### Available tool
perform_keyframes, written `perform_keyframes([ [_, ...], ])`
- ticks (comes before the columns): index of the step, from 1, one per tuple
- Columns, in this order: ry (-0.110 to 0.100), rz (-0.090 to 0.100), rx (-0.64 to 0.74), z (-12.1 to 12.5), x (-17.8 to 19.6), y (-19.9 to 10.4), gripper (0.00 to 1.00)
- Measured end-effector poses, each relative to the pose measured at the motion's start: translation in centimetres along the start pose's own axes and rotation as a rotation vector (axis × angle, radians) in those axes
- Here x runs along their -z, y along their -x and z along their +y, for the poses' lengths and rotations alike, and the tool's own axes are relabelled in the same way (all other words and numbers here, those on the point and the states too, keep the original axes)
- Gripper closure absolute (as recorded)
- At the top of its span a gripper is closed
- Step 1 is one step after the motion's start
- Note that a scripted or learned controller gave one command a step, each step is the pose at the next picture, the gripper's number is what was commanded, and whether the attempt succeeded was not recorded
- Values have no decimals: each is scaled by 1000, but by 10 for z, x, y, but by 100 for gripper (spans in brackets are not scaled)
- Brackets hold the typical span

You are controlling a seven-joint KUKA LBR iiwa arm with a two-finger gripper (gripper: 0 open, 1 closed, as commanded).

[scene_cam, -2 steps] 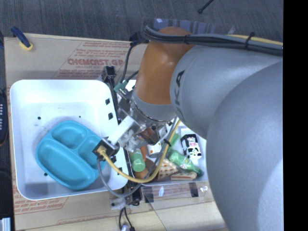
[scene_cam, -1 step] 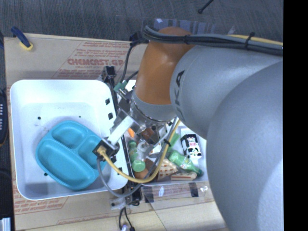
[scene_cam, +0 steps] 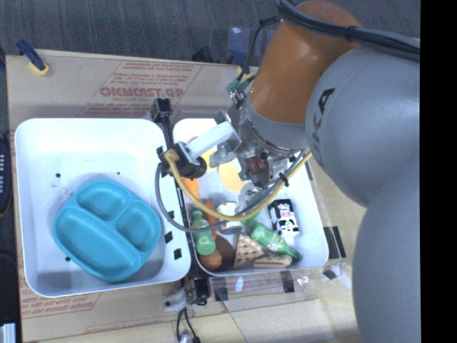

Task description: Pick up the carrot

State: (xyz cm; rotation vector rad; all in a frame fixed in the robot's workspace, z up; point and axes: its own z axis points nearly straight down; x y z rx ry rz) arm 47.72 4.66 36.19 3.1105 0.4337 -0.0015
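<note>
My tool (scene_cam: 251, 171) hangs over the right bin, above the clutter of toy food, and I cannot tell its state because my own wrist covers it from above. I judge it is placed here because the carrot (scene_cam: 193, 191) lies just below it, at about eight o'clock from the tool.

Working from the left: the left bin (scene_cam: 28, 191) is a shallow white tray with rounded corners and smooth, matte walls. In it, toward its six o'clock side, lies a turquoise divided plate (scene_cam: 107, 227), soft-edged plastic with three moulded hollows, flat on the floor of the bin.

Next comes the right bin (scene_cam: 314, 241), the same white tray, set touching the first along their shared wall. The carrot lies close to that shared wall, an orange tapering stick, smooth and slightly glossy, its upper end partly hidden under a black fitting and a yellowish hose (scene_cam: 168, 191) that loops off my wrist. At six o'clock from the carrot sit a green bottle-like piece (scene_cam: 205, 243) and a brown rounded piece (scene_cam: 214, 259). At the bin's six o'clock edge a waffle-patterned wedge (scene_cam: 250, 252) lies beside a green leafy toy (scene_cam: 275, 240). At about three o'clock from these stands a small black-and-white carton (scene_cam: 284, 219).

The carrot is crowded on its lower side, so I judge a clean grip will be awkward.
</note>
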Motion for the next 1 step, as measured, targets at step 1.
perform_keyframes([
  [1,-8,-17,86,45,-106,-47,0],
])
